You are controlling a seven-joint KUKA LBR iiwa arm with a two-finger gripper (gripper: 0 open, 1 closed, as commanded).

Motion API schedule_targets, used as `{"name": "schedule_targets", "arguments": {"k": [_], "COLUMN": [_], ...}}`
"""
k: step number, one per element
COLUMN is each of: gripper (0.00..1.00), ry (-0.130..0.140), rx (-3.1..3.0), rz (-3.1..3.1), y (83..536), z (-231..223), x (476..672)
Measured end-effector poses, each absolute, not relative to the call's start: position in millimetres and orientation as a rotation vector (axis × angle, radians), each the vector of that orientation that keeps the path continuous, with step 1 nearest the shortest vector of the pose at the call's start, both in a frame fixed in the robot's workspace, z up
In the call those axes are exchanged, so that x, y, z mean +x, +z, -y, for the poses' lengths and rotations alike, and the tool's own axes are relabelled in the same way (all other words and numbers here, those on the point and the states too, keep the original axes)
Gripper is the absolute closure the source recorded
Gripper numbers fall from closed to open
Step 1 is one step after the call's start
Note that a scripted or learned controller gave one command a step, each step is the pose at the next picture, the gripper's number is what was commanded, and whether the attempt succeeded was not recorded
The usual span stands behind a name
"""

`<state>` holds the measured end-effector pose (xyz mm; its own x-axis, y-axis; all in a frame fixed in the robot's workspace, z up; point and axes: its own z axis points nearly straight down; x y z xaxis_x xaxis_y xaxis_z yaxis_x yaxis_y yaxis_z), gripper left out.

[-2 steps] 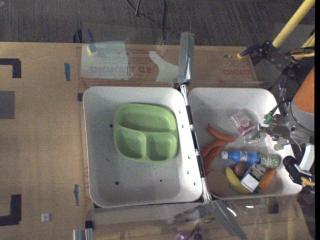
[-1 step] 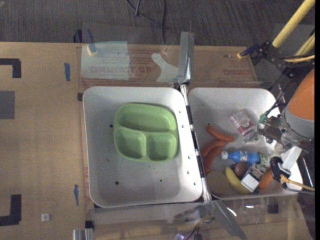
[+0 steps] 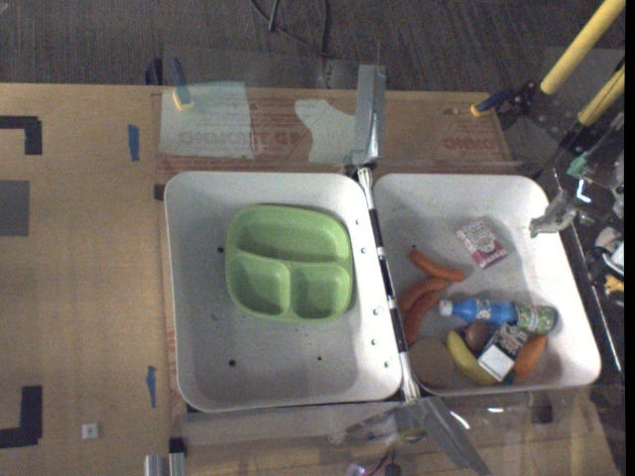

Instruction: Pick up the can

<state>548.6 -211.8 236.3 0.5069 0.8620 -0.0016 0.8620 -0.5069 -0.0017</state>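
**Soft overhead light, a slightly hazy frame**

We see even, moderately bright light from above. The two white bins [image 3: 189,266] come out pale and a little washed, with soft shadows gathering along their inner walls. The green tray [image 3: 290,261] casts only a faint shadow at its lower edge. A clear sheet [image 3: 213,117] on the bench behind the bins catches a milky glare. The floor [image 3: 119,18] along the top is dim. We find the whole frame mildly soft and grainy, and small print on the items in the right bin is unreadable.
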Motion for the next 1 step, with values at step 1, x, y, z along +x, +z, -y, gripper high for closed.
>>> {"name": "schedule_targets", "arguments": {"k": [1], "gripper": [0.0], "ry": [0.001], "rx": [-2.277], "rz": [2.167], "y": [279.5], "z": [211.8], "x": [528.9]}}
